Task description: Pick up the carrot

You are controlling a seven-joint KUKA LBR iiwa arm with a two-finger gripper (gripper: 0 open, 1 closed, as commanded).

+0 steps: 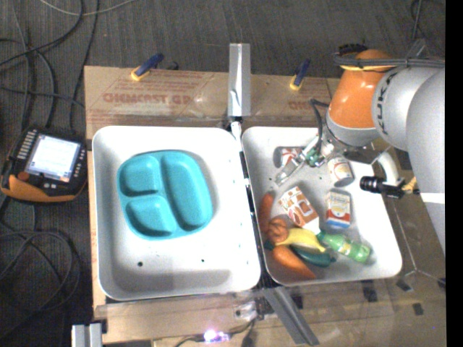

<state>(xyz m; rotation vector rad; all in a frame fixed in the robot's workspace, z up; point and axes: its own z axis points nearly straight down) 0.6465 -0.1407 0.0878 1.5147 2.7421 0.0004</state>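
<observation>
Starting at the left edge of the bench: a teach pendant (45,161) lies off the board, screen lit. The left bin (105,215) holds a blue divided tray (166,192) near its middle, nothing else in it. A metal divider post (239,82) stands at the far edge between the two bins.

The right bin (391,244) is cluttered. Along its left wall there's a reddish sausage-like item (267,207), and below that a brownish lump (278,228). The carrot (291,260) — orange, tapered — lies at the near-left corner of this bin, partly under a yellow banana-like piece (304,238) with a dark object just beside it. A small printed carton (298,205) sits mid-bin, a second carton (338,210) to its right, a green bottle (347,247) toward the near-right corner, and a small can (340,170) near the far-right part.

The gripper (302,159) is down over the far part of the right bin, near a red-and-white wrapper (288,155), well apart from the carrot. Whether it is wide or narrow — cannot tell, the tip is too small and blurred. Nothing visibly held.

Progress judgement: pick not done. The carrot rests untouched in the bin; the arm would likely need to travel toward the near-left corner, come down past the banana piece, grasp and lift.
</observation>
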